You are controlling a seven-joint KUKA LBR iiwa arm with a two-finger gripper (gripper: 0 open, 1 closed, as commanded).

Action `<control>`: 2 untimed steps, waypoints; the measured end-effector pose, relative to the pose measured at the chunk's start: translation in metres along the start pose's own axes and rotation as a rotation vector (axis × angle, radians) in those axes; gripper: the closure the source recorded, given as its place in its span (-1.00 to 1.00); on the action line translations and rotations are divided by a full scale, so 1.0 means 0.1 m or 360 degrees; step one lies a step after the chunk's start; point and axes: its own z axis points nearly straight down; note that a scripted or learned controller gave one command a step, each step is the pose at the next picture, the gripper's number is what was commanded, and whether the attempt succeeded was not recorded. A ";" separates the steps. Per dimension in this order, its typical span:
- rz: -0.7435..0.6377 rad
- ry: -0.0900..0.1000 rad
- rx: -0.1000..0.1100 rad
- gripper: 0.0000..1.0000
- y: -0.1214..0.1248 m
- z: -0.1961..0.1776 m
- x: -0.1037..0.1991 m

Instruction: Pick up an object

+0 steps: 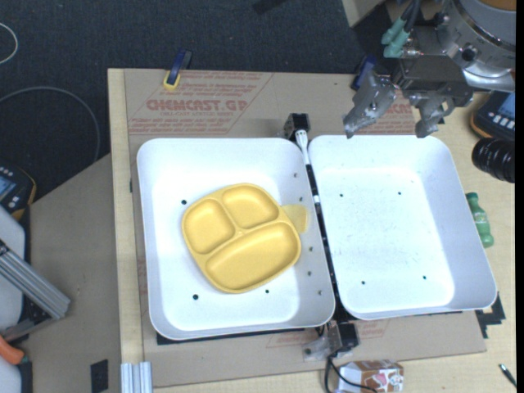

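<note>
A yellow divided plate (241, 237) with three compartments lies flat in the left white bin (164, 170), slightly toward its right side. My gripper (393, 123) hangs above the back edge of the right white bin (442, 187), well to the right of and behind the plate. Its two fingers (362, 113) are spread wide apart with nothing between them.
A black clamp (296, 126) sits at the back where the two bins meet. A green marker-like object (480, 219) lies just outside the right bin's right wall. A yellow and blue clip (174, 70) rests on the cardboard behind the left bin.
</note>
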 end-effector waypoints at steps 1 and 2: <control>0.0011 -0.0002 -0.0006 1.00 0.01 -0.11 -0.04; 0.0013 -0.0006 0.0015 1.00 0.00 1.12 0.08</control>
